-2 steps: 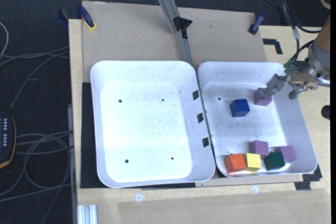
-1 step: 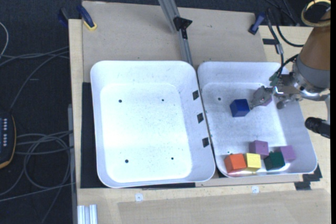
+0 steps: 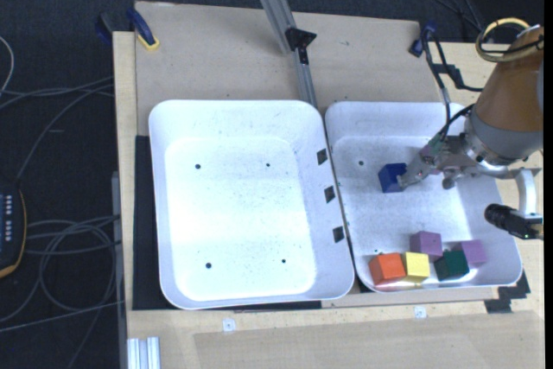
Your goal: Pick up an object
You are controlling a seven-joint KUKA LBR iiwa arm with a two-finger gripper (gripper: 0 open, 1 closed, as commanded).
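Closest to me, the orange block (image 3: 388, 267), yellow block (image 3: 417, 265), green block (image 3: 450, 264) and two purple blocks (image 3: 426, 241) huddle along the right bin (image 3: 363, 143) front wall. Further back, my gripper (image 3: 413, 177) touches the blue block (image 3: 391, 178); it's too small to make out, so I can't tell how the fingers stand. The arm is cut off at the right.

1 fixed overhead camera, slanted over 2 bins (image 3: 321, 121)
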